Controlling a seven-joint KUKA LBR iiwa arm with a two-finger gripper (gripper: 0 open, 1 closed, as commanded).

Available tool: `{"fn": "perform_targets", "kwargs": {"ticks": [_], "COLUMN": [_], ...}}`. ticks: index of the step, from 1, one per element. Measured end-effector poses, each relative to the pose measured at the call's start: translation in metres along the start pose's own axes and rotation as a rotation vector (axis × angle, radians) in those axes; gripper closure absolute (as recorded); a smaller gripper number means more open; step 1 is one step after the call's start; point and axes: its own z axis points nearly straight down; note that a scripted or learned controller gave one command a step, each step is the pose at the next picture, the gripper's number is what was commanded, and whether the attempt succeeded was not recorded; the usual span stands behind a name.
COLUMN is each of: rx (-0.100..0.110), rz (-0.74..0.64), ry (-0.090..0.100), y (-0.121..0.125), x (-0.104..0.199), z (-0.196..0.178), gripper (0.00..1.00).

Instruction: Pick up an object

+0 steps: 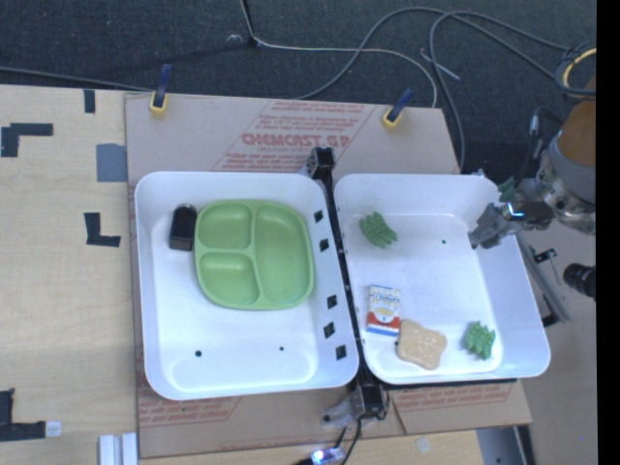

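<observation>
In the right shallow white bin [504,289], a small red, white and blue carton [385,310] is seen at lower centre, touching a tan slice of toy bread [420,345] just below it; two green leafy toy pieces lie at upper left [378,229] and lower right [479,339]. The end effector [489,229] is placed over the bin's upper right rim, nothing seen between its fingers; open or clenched cannot be told. A light green divided plate [255,254] and a small black block [182,228] lie in the left white bin [160,308].

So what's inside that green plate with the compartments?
Nothing shows in the green plate's three compartments. Whatever the plate covers on the left bin's floor can't be seen; a small black object sits beside it.
</observation>
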Motion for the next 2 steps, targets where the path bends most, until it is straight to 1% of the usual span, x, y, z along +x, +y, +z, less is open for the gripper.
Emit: {"fn": "perform_targets", "kwargs": {"ticks": [1, 2], "rx": [0.004, 0.007], "rz": [-0.004, -0.003], "ry": [0.003, 0.002], "y": [0.014, 0.028], "x": [0.051, 0.101], "z": [-0.003, 0.018], "gripper": [1.00, 1.00]}}
